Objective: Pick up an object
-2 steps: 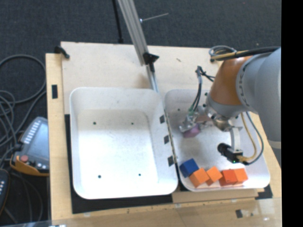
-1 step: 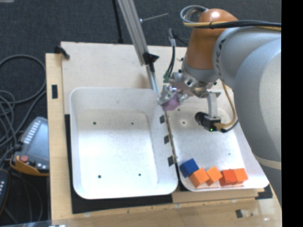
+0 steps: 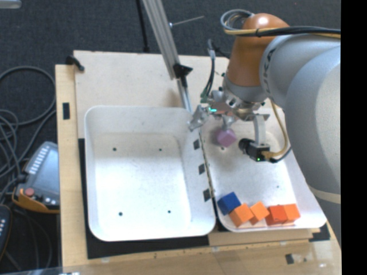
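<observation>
From the overhead camera, the gripper [image 3: 225, 125] is seen above the right bin [image 3: 269, 182], with a small purple block [image 3: 225, 137] directly beneath it. Whether the jaws are open or closed on the block cannot be told, since the wrist hides them. If the block is only pinched at a corner, it may be dropped on lifting; the bin's inner wall lies near and could be struck. The block looks matte and rounded at its edges. A blue cube [image 3: 229, 201] and orange cubes [image 3: 265, 213], hard-edged and plain, are clustered at the bin's near rim. The bins appear smooth, speckled plastic.
</observation>
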### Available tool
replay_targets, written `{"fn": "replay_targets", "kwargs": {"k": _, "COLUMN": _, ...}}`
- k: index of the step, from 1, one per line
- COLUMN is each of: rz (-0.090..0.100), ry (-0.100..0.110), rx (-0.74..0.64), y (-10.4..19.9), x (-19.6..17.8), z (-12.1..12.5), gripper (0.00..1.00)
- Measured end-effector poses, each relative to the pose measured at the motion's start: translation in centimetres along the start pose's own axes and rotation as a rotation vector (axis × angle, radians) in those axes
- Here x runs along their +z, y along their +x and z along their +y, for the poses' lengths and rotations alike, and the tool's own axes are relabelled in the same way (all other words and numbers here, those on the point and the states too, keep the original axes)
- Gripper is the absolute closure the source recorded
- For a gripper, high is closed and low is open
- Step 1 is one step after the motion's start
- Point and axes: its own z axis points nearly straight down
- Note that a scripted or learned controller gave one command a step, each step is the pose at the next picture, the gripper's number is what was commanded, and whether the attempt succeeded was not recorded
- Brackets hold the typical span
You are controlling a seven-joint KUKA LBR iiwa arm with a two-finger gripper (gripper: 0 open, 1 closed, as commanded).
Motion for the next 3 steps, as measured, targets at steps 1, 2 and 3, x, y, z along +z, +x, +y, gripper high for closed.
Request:
{"fn": "replay_targets", "kwargs": {"k": 1, "rz": -0.004, "ry": 0.000, "rx": 0.011, "y": -8.3, "x": 2.4, "z": 0.6, "gripper": 0.00}}
{"fn": "replay_targets", "kwargs": {"k": 2, "rz": -0.004, "ry": -0.002, "rx": 0.010, "y": -15.8, "x": 1.0, "z": -0.9, "gripper": 0.00}}
{"fn": "replay_targets", "kwargs": {"k": 3, "rz": 0.004, "ry": 0.004, "rx": -0.002, "y": -10.1, "x": 8.6, "z": 0.8, "gripper": 0.00}}
